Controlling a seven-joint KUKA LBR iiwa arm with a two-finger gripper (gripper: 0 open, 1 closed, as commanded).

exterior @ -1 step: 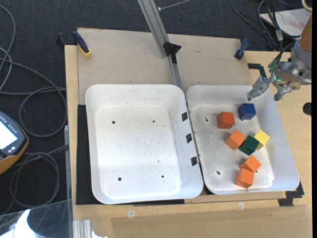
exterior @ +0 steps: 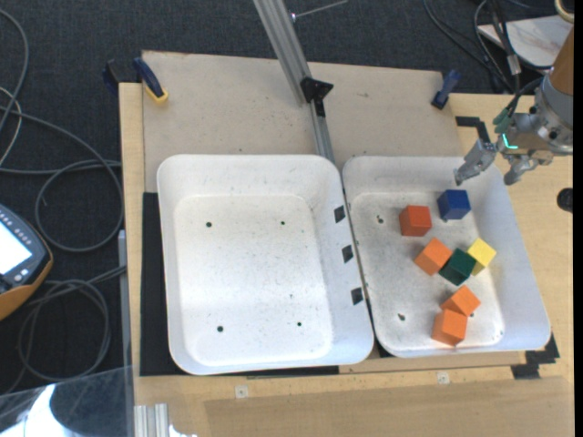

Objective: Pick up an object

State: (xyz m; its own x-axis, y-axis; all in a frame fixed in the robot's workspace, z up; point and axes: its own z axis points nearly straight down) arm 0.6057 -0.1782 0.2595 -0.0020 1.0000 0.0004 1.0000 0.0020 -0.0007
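Seven small blocks lie in the right bin [exterior: 517, 271], and we see them gathered toward its 3 o'clock side. A blue cube [exterior: 454, 204] sits nearest the bin's 1 o'clock corner, with a red-orange cube [exterior: 415, 220] just beside it toward 9 o'clock. Below those, an orange block [exterior: 433, 256], a dark green block [exterior: 458, 267] and a yellow block [exterior: 482, 253] cluster together, touching or nearly so. Two more orange blocks [exterior: 464, 299] [exterior: 449, 326] lie toward 5 o'clock, one just above the other. The left bin [exterior: 182, 176] sits beside the right one, their rims meeting at the middle. We find the gripper [exterior: 494, 166] over the right bin's 1 o'clock edge, above the blue cube and apart from it; its two fingers stand spread wide with nothing between them. A slanted metal post [exterior: 290, 48] rises from the bench [exterior: 228, 98] at 12 o'clock.
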